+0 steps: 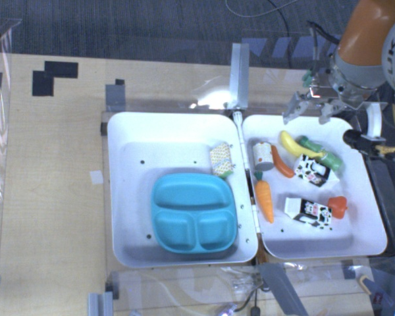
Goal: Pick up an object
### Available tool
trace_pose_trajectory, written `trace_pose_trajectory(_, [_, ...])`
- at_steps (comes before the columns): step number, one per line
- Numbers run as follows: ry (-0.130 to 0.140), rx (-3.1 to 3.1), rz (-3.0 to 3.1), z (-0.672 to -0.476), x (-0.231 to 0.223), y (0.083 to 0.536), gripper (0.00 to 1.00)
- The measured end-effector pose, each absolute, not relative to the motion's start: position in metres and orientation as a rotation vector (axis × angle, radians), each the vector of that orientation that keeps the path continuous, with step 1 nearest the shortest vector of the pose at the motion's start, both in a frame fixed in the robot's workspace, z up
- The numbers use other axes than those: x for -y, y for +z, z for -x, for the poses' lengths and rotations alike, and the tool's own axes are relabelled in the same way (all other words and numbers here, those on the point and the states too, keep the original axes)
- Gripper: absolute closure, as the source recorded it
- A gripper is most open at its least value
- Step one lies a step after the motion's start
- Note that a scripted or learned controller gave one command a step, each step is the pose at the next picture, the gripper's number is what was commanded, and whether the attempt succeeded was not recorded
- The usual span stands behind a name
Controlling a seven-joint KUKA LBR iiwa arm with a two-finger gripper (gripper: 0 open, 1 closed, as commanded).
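Status: pick not begun. Two-finger metal gripper (314, 106) hovers above the right shallow white bin's (368, 239) far rim, jaws apart, empty. Candidates lying in that bin: yellow plastic banana (291, 143), orange toy carrot (264, 201), black-and-white spotted block (312, 169). All remains.

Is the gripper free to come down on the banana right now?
Probably yes. The gripper hangs just above the right bin's back edge, and the banana lies uncovered on top, though a green toy touches it.
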State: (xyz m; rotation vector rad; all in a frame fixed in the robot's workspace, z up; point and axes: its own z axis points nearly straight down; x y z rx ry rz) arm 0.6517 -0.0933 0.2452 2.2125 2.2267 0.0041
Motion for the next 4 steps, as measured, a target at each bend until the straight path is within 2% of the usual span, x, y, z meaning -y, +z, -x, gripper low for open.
trace_pose_trajectory(1, [0.002,-2.057,-2.373,-0.669,0.115,0.113,0.00])
trace_pose_trajectory(2, [0.011,-2.059,-2.362,-0.672,0.114,0.127,1.00])
trace_pose_trajectory(3, [0.007,-1.754,-2.602,-0.670,0.118,0.119,1.00])
trace_pose_trajectory(4, [0.008,-2.032,-2.388,-0.670,0.080,0.248,1.00])
